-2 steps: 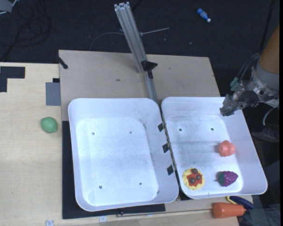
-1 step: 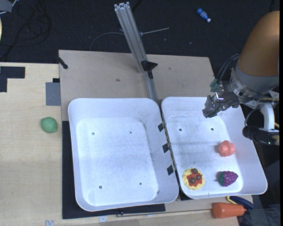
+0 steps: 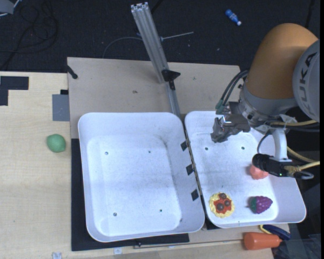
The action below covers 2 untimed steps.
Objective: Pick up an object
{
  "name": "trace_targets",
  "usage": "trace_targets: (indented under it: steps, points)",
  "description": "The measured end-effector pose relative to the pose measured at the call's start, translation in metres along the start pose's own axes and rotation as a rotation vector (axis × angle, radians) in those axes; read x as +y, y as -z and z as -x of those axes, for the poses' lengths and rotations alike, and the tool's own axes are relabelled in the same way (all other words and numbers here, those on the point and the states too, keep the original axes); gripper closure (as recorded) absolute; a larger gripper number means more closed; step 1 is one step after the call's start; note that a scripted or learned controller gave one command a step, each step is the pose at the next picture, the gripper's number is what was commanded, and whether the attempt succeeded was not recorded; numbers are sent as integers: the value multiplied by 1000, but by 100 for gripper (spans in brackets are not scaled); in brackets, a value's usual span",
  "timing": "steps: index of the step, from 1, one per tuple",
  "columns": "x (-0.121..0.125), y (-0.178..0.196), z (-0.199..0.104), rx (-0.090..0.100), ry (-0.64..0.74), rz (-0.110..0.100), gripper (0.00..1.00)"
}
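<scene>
Your pincer (image 3: 222, 129) hung over the upper part of the right bin (image 3: 235, 212), right of the frame's centre, and it carried nothing that you could see. Whether it was open or closed I cannot tell; from this slanted view it was a dark, blurred lump under the wrist.

Below it the bin floor was bare. The things worth picking lay lower in the frame: a pink object (image 3: 256, 172) near the bin's right wall, partly covered by a black fitting on the arm's cabling, a purple grape-like toy (image 3: 261, 203) in the lower right corner, and a round yellow piece with red dots (image 3: 222, 204) just left of it. All three sat well apart from the pincer.

The left bin (image 3: 97, 125) took the middle of the frame. Further out, a green ball (image 3: 56, 143) rested on the table (image 3: 21, 198) at the left, and an orange carrot-like thing (image 3: 260, 240) lay on the table below the right bin, at the lower edge.

As a judgement: if you had descended from there, you would probably have closed on nothing. Going for the pink object risked snagging the cables hanging beside it. The grape toy and the yellow piece lay close to the bin's lower wall, so a finger could have struck the rim or pushed one into the corner.
</scene>
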<state>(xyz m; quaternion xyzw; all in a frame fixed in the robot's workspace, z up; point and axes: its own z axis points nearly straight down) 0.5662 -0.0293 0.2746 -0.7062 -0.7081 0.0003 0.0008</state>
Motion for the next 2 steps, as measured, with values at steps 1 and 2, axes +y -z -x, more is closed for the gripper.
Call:
trace_targets:
  steps: [1,2]
  points:
    - [-13,-6,-54,0,0,0,100]
    - [-19,-11,-111,0,0,1,100]
